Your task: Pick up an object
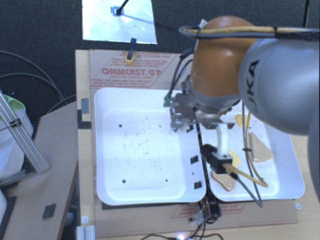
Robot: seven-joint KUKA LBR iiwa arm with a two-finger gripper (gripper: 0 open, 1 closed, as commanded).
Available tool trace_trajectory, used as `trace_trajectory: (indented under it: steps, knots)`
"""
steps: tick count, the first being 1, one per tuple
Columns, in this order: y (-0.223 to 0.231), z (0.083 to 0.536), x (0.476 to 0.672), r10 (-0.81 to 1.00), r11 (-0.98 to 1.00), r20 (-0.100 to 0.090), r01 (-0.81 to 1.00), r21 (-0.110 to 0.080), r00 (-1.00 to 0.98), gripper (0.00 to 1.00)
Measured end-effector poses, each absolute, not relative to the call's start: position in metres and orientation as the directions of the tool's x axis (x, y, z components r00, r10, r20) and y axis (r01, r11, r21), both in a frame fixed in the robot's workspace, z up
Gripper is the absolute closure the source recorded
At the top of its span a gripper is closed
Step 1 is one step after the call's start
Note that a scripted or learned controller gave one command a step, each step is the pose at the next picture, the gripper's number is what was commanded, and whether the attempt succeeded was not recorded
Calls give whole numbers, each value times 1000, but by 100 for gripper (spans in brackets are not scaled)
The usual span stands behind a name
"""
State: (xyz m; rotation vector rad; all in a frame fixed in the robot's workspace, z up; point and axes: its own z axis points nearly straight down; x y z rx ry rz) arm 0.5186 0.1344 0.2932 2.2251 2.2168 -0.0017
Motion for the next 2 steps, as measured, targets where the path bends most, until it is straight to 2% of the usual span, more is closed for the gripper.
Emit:
trace_trajectory:
  steps: [1, 2]
  knots:
    - [112, 374, 544, 1000, -1, 2, 1000, 12, 1, 100]
    - [158, 413, 575, 1000, 6, 3, 1000, 9, -6, 100]
